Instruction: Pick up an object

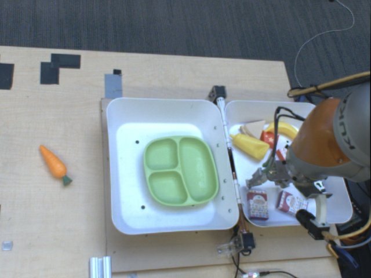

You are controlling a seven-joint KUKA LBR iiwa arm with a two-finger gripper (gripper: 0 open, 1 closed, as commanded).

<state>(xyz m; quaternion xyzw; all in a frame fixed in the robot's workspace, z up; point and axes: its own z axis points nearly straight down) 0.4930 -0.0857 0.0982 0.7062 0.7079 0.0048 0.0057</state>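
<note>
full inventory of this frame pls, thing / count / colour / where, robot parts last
bins: 2, white, side by side on the bench
divided plate: 1, light green, three compartments, middle of left bin
toy carrot: 1, orange with green tip, on the bench left of the bins
yellow food items: 2, far part of right bin, one partly behind the arm
small packets: 2, red and white, near edge of right bin
red item: 1, right bin, partly hidden
arm: 1, grey with orange band, over right bin
gripper: 1, low in right bin above the packets
</note>
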